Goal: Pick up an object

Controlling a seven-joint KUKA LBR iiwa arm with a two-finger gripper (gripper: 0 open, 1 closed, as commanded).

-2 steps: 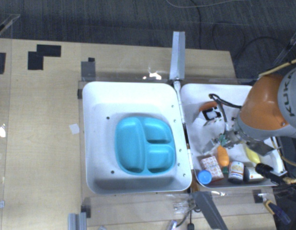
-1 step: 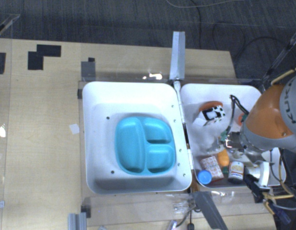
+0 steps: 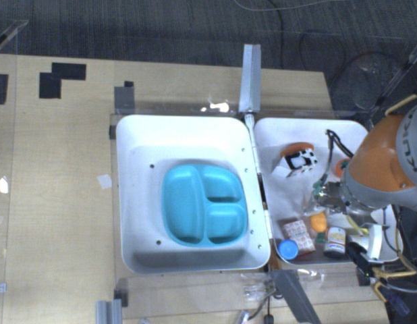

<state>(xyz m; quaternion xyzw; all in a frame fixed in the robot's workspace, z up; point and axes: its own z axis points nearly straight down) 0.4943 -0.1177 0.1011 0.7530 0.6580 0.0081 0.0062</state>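
No writing can be read on anything here; the labels are too small to make out. Two white bins sit side by side on the desk [image 3: 53, 201]. The left bin [image 3: 134, 154] holds one thing, a blue three-compartment tray [image 3: 203, 204] lying flat near its middle. The right bin [image 3: 276, 137], just beside the tray's bin across the shared divider, holds several small items: a black-and-white cow toy [image 3: 301, 159] with an orange-brown back toward its far wall, a patterned packet [image 3: 297, 233], a blue round cap [image 3: 287, 250], a small orange ball [image 3: 318, 223] and a dark jar [image 3: 335, 241] with a pale label, all clustered at its near wall. The end effector [image 3: 323, 198] hangs just above the orange ball; I cannot tell its state.
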